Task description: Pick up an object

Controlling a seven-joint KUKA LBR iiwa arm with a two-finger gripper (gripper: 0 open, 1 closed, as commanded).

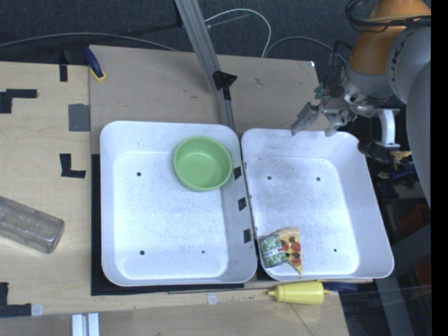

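The gripper (318,122), jaws spread and empty, hovers over the right bin's (364,208) far edge, approach barely begun; the small printed packet (281,249) lies well below it, so it must travel and descend.

Two bins side by side on table.
Bowl (203,163) in left bin (126,222); packet (281,249) in right bin (350,208), near corner; bottle (302,292) before it.

Green bowl (203,163), white bins (119,201), yellow bottle (299,292)
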